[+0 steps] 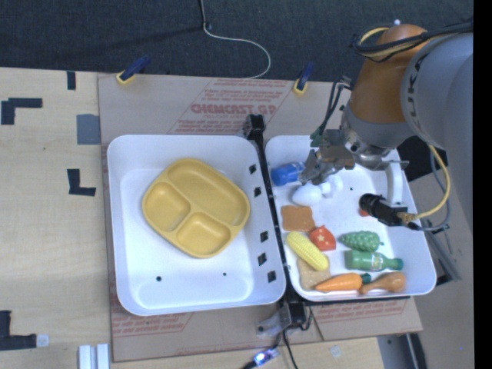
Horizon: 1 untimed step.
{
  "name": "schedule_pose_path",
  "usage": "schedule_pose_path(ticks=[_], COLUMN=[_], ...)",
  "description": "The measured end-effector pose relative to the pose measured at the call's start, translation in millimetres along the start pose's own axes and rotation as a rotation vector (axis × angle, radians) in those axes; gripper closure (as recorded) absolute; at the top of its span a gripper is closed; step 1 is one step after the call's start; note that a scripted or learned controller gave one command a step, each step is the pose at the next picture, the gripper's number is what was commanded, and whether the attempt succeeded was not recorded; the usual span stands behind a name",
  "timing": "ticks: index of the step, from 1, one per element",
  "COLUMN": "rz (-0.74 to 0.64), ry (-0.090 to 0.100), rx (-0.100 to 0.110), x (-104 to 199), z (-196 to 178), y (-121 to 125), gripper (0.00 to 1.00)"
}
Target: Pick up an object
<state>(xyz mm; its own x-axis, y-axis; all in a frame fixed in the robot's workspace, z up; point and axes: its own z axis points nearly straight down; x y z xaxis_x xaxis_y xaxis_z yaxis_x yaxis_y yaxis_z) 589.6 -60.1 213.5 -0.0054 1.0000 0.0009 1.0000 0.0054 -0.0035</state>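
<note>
A yellow divided plate [196, 206] lies in the middle of the left bin [123, 229]. In the right bin [419, 244], a blue object [286, 174] sits at the far left corner with a white object [307, 194] just beside it, and toy foods crowd the near edge: bread slice [297, 218], corn [307, 250], carrot [338, 284], green bottle [372, 262]. The gripper [321, 174] hangs over the white object near the far left corner; I cannot tell how its fingers stand.

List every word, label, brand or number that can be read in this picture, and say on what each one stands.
"CHEMCAST GP": red print, seen upside down, on the brown cardboard sheet under the two white bins.
Smaller red lines beside that print: too blurred to read.
Fainter red print on the cardboard below the bins: too blurred to read.
Dark letters on the grey arm: cut off, not readable.
</note>
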Motion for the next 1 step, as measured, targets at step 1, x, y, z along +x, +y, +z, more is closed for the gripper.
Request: schedule_pose_path(ticks=[1], rz=[0.004], ry=[-0.001], rx=[-0.001], x=[-4.1], z=[-0.9], y=[-0.8], gripper=[1.00])
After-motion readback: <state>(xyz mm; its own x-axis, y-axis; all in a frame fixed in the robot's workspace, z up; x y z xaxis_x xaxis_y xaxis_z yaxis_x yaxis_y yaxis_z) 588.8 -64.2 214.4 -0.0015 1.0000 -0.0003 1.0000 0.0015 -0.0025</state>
